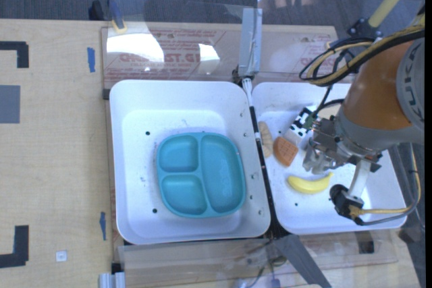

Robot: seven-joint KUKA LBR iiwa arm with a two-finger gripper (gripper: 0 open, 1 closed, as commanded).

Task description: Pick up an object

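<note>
The end effector (317,164) hangs low in the right bin (378,202), just above the banana (309,183); whether it is spread or pressed together, I cannot tell. A waffle (285,150) and a bread piece (266,138) lie beside it. A good grasp likely means straddling the banana's middle across its narrow width, clear of the waffle. The left bin (135,104) holds 1 blue tray (200,173).

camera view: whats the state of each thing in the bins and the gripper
blue divided tray: flat in the left bin, compartments bare
banana: lying in the right bin, not held
waffle piece: lying beside the banana
tan piece: lying by the divider
gripper: low over the banana
</note>
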